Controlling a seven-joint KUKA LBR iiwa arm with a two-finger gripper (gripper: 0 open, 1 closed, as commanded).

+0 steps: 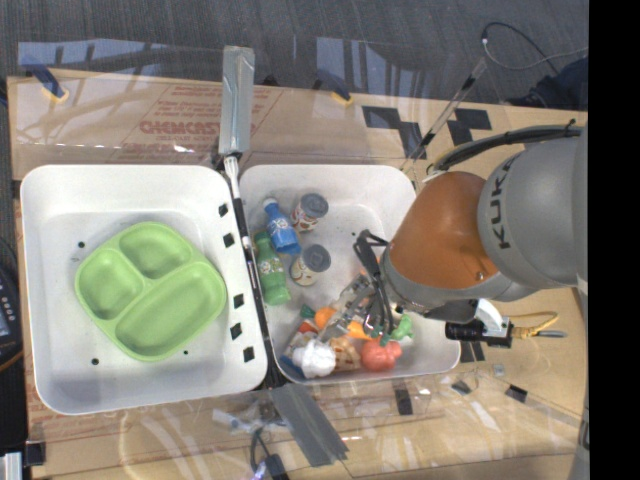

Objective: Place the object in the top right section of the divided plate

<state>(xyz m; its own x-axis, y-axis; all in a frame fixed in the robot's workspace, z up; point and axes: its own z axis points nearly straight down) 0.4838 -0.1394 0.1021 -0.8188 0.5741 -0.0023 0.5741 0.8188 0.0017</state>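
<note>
Gripper (pixel 362 313) above toy pile (pixel 340 343)

Arm (pixel 530 208): bulky grey rounded housing, partial black "KU" lettering on the shell. Wide glossy orange band (pixel 445 233) above the wrist, dome-shaped from this angle. Black cables (pixel 368 253) loop off the wrist's left side. Gripper (pixel 365 313) looks metallic with dark parts, detail hard to resolve against clutter. Thick black hose (pixel 500 140) runs along the top.
</note>
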